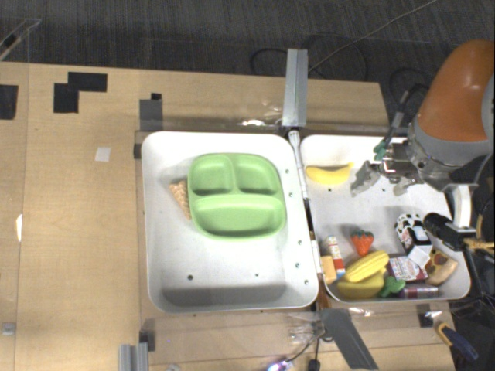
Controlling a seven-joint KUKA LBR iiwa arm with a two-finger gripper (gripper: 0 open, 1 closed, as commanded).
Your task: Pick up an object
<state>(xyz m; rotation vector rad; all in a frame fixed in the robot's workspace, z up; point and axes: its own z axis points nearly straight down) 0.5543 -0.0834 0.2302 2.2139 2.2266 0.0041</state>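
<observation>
Your gripper (380,173) hangs over the right bin (340,215), near its twelve o'clock wall, and its fingers look spread with nothing between them. Just at its nine o'clock lies a banana (328,173), alone on bare floor and close to the wall, so it is the likeliest pick.

That wall is your first worry: come straight down beside the banana and one finger may land on the rim or wedge against it instead of passing behind the fruit. The banana's curved, smooth skin could also roll or squirt out as the fingers close, leaving you with an empty grasp.

If the program goes for the pile at five o'clock instead, expect trouble of another kind. The carrot (363,242), corn (366,267) and small packets lie touching and overlapping, so a finger may strike one item while reaching for another, or drag two up together.

The left bin (162,230) holds a green tray (235,194), well apart from the arm.
</observation>
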